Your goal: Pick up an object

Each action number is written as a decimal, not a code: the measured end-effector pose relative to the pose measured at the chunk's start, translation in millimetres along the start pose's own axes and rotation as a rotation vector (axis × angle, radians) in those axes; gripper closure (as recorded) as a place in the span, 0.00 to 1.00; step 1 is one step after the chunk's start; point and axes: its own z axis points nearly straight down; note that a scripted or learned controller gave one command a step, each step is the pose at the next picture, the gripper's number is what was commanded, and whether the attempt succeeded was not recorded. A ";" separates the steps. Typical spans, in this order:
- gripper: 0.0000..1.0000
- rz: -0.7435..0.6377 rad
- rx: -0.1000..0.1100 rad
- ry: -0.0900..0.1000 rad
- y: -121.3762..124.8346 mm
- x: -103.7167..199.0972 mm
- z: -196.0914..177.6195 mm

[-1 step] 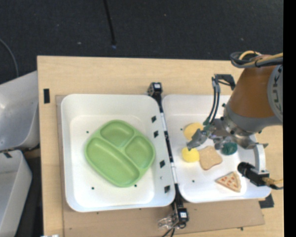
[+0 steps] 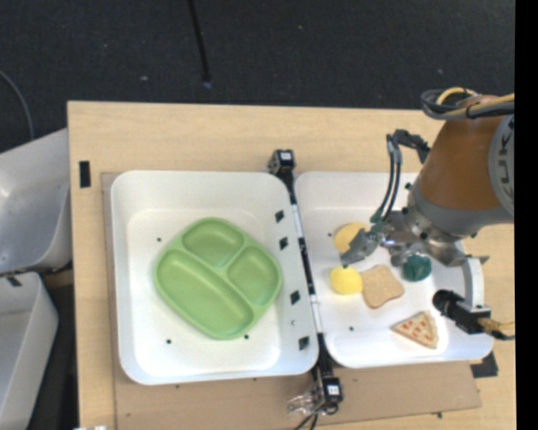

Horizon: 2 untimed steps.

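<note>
Camera view: two white bins side by side. Left bin (image 2: 125,330) holds a green divided plate (image 2: 217,278). Over the right bin (image 2: 341,352), the gripper (image 2: 363,246) hangs just above two yellow pieces (image 2: 345,280), beside toast (image 2: 382,287), a pizza slice (image 2: 417,330) and a teal ball (image 2: 418,268). Its grasp cannot be told.

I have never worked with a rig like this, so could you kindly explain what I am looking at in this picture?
One camera fixed above a wooden bench looks down at a slant. The grey and orange machine entering from the right is a robot arm; its gripper hangs low over the right of two shallow white bins. The left bin holds a green divided plate. The right bin holds toy food: two yellow pieces, one below the gripper and one partly behind it, a slice of bread, a pizza slice and a small dark green item. I cannot tell whether anything is held.
</note>
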 end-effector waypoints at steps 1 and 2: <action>0.00 0.003 0.006 0.000 -3.5 -8.3 45.9; 0.00 0.003 0.004 0.000 -4.0 -9.3 98.5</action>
